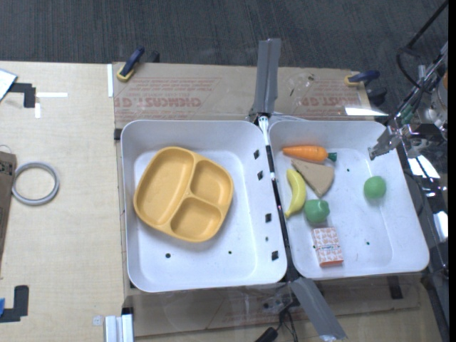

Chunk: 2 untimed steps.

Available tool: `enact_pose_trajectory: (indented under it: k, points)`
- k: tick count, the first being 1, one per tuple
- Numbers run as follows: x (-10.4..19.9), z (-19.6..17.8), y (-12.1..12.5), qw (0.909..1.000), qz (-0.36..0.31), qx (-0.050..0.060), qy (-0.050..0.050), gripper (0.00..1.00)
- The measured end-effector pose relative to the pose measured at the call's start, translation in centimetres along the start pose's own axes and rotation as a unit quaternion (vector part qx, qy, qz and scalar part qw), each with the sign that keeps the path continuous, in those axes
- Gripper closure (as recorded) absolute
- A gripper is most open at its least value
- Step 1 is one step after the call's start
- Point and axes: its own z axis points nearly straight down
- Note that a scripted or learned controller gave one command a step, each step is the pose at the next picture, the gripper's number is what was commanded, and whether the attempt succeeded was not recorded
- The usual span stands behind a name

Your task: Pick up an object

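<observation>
Camera view: wooden bench [64, 248], cardboard sheet [192, 95], dark carpet [178, 13] behind

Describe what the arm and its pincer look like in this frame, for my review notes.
At the right edge of the view, the pincer appears as slim grey metal fingers ending in a pointed tip over the right bin. Behind it sits a cluttered silver-grey wrist assembly with thin black cables and a green wire running up and away. The parts are too small and tangled to make out any markings.
</observation>
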Motion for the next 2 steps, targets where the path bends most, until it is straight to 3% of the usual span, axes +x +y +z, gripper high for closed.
enact_pose_trajectory:
  k: [1, 2]
  points:
    - [5.9, 10.7, 2.1, 1.0000, 0.009, 0.000, 0.000, 0.00]
    - [9.1, 14.7, 6.3, 0.9993, 0.038, -0.001, -0.001, 0.00]
